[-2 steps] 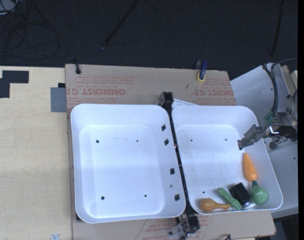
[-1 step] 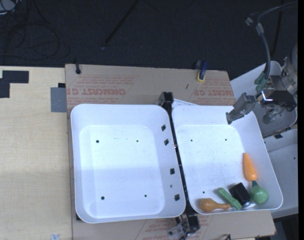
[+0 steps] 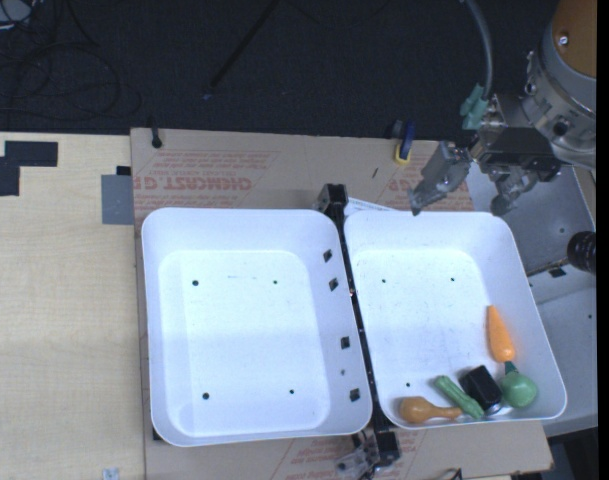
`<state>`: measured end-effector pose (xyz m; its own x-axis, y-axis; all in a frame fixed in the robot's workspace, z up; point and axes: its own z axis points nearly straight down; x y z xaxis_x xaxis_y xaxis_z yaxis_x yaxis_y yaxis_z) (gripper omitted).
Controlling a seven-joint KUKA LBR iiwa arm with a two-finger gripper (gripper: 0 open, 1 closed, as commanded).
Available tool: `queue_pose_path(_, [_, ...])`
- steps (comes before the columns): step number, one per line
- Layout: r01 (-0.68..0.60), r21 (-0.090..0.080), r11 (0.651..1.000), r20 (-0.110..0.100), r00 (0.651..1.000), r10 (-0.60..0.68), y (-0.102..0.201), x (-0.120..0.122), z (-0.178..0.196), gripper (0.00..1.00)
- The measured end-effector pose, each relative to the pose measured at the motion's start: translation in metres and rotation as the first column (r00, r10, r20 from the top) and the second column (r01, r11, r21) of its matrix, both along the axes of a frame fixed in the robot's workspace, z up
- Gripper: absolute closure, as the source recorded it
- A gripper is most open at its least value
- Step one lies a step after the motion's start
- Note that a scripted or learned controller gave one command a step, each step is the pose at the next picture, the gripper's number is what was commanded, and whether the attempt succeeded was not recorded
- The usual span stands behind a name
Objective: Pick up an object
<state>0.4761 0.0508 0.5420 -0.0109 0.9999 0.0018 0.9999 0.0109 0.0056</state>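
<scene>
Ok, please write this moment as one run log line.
stage: before grasp | pincer: above right bin's far rim, open, holding nothing | objects: carrot, black block, orange gourd in near right corner

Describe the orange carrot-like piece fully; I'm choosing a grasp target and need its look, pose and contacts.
The carrot is a small, smooth, plastic-looking orange piece, tapered, narrow end toward the bin's far side, thick end toward the near corner. It lies flat on the floor of the right bin, close along the right wall. Its thick end comes close to the green ball; whether they touch is unclear. The gripper is well away, above the bin's far rim.
</scene>
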Motion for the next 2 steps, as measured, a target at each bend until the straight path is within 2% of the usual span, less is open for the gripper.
queue_pose_path(1, [0.004, -0.004, 1.000, -0.012, 1.000, -0.004, -0.004, 0.000, 0.005, 1.00])
queue_pose_path(2, [0.005, -0.002, 1.000, -0.009, 1.000, -0.005, 0.065, 0.034, -0.006, 1.00])
